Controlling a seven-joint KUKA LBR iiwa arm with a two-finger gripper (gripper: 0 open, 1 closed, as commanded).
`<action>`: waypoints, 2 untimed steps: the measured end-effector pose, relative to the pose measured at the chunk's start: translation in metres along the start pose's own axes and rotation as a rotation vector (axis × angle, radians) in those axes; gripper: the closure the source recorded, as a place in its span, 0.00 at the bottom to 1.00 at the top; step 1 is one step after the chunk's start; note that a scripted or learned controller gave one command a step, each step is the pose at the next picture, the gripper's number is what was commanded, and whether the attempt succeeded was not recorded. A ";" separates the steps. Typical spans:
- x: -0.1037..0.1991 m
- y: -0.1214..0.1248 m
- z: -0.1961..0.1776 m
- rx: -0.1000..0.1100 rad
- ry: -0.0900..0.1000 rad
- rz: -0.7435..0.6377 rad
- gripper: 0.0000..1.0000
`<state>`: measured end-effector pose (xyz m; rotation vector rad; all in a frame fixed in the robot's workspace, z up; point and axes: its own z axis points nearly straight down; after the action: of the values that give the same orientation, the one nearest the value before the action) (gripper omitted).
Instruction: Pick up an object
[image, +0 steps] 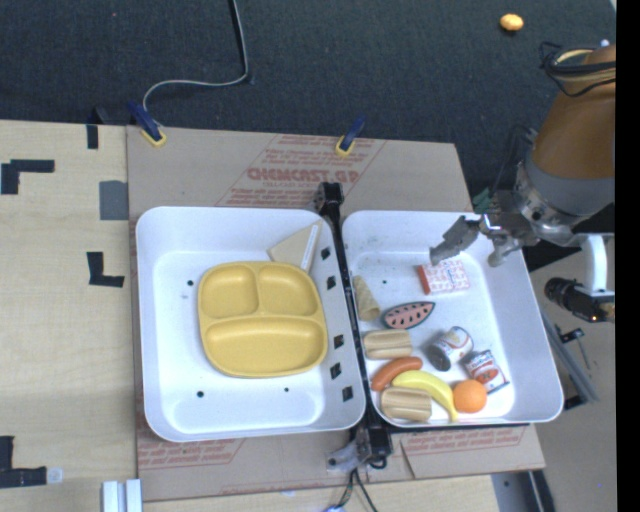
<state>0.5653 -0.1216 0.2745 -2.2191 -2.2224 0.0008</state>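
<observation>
My gripper (467, 253) hovers over the back of the right bin (535, 330), open, with nothing between its two spread fingers. Just below it lies a red-and-white checkered packet (443, 275). Further forward in this bin are a watermelon slice (408, 315), a pale wedge (366, 297), a hot dog bun (388, 344), a sausage (395, 372), a banana (432, 388), an orange (470, 397), a bread roll (405, 404), a silver can (450, 347) and a red can (483, 368).
The left bin (165, 300) holds a yellow divided plate (263, 318) and a tan wedge (298, 245) at its back right. A black divider (340, 290) runs between the bins. The arm (570, 150) rises at the right.
</observation>
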 end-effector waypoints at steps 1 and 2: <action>-0.049 -0.035 0.134 0.003 0.000 0.002 0.00; -0.023 0.034 0.187 -0.009 -0.001 -0.002 0.00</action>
<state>0.5993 -0.1448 0.0871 -2.2220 -2.2295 -0.0084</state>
